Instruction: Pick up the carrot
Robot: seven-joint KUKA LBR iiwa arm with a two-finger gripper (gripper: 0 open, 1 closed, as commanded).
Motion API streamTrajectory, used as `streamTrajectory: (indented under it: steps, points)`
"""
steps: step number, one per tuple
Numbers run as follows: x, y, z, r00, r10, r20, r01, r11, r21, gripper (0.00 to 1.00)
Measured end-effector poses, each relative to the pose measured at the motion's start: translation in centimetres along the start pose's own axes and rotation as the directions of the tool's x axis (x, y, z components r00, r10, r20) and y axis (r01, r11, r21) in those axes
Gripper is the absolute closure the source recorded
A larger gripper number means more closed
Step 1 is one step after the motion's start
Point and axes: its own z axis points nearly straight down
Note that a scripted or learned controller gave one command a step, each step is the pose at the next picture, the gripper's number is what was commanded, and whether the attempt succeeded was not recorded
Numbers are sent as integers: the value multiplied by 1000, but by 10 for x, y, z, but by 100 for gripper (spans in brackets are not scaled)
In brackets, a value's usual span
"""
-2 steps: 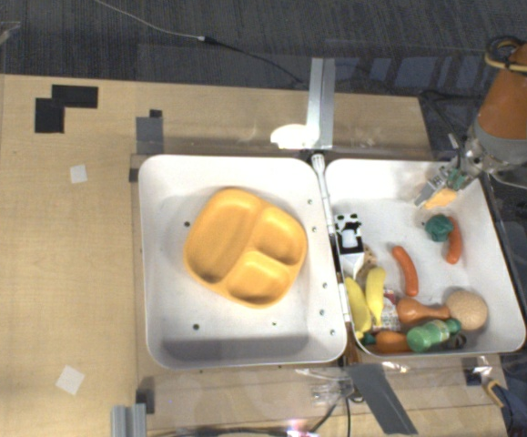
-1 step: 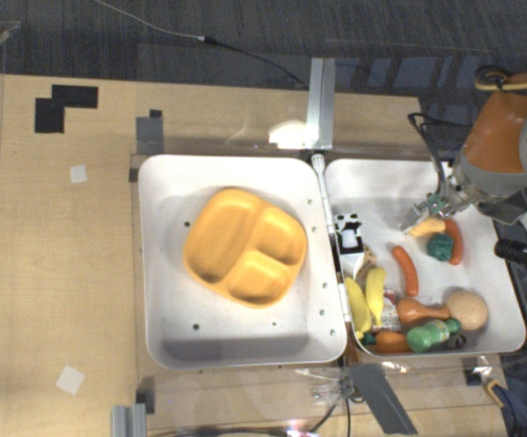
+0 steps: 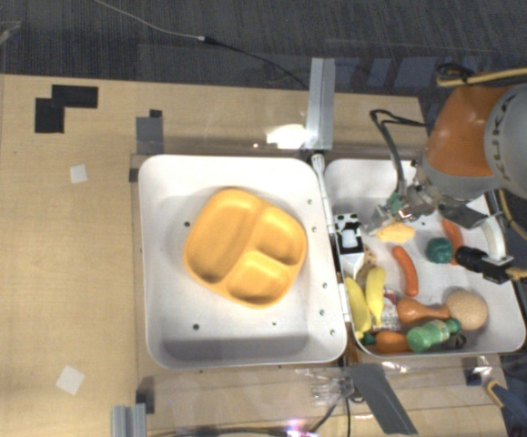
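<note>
On the desk (image 3: 63, 271) I see the left bin (image 3: 167, 335) holding a yellow divided plate (image 3: 245, 244). In the right bin (image 3: 363, 176), the carrot (image 3: 450, 234) lies beside a green piece (image 3: 440, 250), just under the arm (image 3: 481, 144). I cannot tell how the jaws stand.

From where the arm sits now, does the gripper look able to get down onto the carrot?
Probably yes. The carrot lies in the right bin, uncovered on top, close by the gripper. A green toy touching it could crowd the grasp.
</note>
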Motion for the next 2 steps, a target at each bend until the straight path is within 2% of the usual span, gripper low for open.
streamTrajectory:
  steps: [1, 2]
  points:
    - [44, 32, -68, 994, -108, 3, 108, 994, -3, 100]
    - [43, 30, -66, 994, -105, 3, 105, 994, 0, 0]
